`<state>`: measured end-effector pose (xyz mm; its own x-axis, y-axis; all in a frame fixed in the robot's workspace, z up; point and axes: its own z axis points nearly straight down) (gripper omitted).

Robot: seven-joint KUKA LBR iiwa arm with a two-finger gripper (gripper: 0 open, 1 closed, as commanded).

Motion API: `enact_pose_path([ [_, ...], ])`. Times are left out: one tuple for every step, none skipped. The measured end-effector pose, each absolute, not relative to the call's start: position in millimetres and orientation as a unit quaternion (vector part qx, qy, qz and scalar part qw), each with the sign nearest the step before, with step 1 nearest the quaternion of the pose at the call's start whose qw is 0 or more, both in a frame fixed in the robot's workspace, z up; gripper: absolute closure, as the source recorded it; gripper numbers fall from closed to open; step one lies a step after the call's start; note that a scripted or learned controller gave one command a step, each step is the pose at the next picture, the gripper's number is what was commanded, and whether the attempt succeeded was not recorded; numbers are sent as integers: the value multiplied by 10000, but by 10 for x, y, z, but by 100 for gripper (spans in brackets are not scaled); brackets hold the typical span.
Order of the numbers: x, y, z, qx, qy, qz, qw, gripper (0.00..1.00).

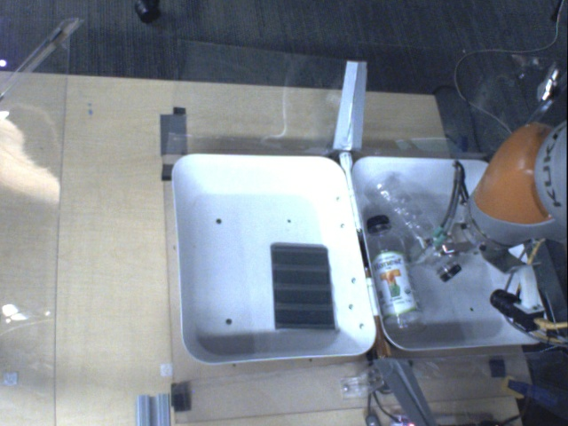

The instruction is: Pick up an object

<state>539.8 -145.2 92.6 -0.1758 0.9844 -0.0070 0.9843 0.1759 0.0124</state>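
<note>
Bottle [395, 282], small with a green-and-orange label and a dark cap, lies flat on its side in the right bin [461, 327], hard against the bin's left wall, probably where it rolled to rest. Its long axis runs up and down the view, cap toward the far edge. Crumpled clear plastic [404, 207] sits just beyond. The gripper [444, 254] hangs near, to the right; whether its claw is apart or together I cannot tell. A dark ribbed block [302, 285] lies in the left bin [213, 193].

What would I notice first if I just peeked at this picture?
Probably the big orange band on the robot arm, hanging over the right bin. Next, the dark ridged block lying alone in the left bin. Then the small bottle with a colourful label by the right bin's left wall.
</note>
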Motion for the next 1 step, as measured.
enact_pose_path([
  [5416,-1732,1162,6728,7398,14,21,0],
])
